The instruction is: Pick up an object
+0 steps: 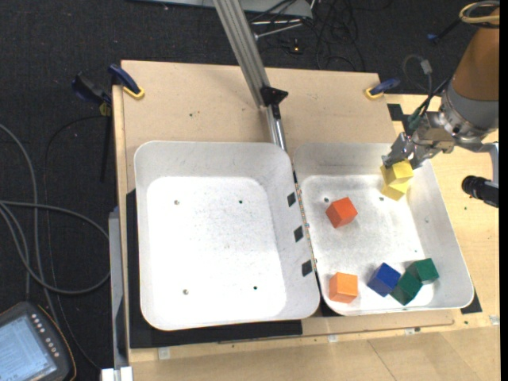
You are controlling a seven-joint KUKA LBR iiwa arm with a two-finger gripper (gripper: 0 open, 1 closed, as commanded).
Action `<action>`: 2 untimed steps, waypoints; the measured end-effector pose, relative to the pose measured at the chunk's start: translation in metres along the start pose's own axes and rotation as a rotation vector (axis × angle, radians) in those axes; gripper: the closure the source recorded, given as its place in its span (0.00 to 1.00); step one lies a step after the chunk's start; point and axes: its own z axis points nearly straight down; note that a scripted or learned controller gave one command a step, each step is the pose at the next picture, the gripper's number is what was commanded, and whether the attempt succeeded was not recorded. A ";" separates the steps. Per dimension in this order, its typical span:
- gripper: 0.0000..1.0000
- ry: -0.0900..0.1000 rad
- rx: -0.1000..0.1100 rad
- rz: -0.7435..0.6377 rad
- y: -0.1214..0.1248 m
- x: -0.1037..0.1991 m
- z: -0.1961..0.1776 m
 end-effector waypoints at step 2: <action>1.00 0.004 0.006 -0.006 -0.001 0.054 -0.036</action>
